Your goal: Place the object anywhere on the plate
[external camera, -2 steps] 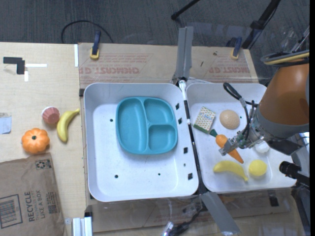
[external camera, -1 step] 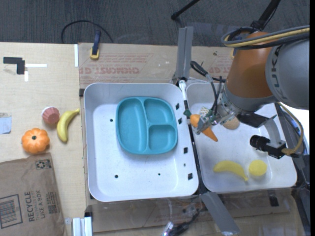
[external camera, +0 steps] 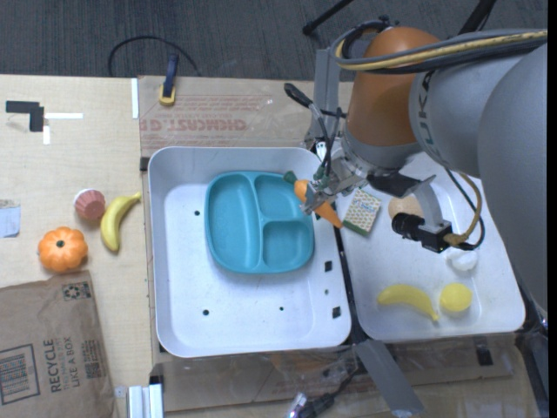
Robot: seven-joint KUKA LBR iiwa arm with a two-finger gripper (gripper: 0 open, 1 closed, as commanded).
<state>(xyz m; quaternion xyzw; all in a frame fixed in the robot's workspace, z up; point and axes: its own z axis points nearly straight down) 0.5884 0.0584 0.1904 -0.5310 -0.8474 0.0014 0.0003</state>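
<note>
The grey arm (external camera: 487,85) reaches in from the right, its orange band (external camera: 392,85) above the wrist. The gripper (external camera: 320,190) points down and left, and its fingers seem closed on something orange, though this is hard to see.

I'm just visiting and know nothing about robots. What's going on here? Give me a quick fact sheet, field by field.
arm: grey, orange band, reaching in from the right
end effector: at the blue plate's right edge, over the seam between the bins
carrot: orange, at the end effector's tip beside the plate rim; grip unclear
blue plate: three compartments, in the left bin
right bin: banana, lemon, small patterned packet
bench, left: pumpkin, second banana, pink cupcake
</note>
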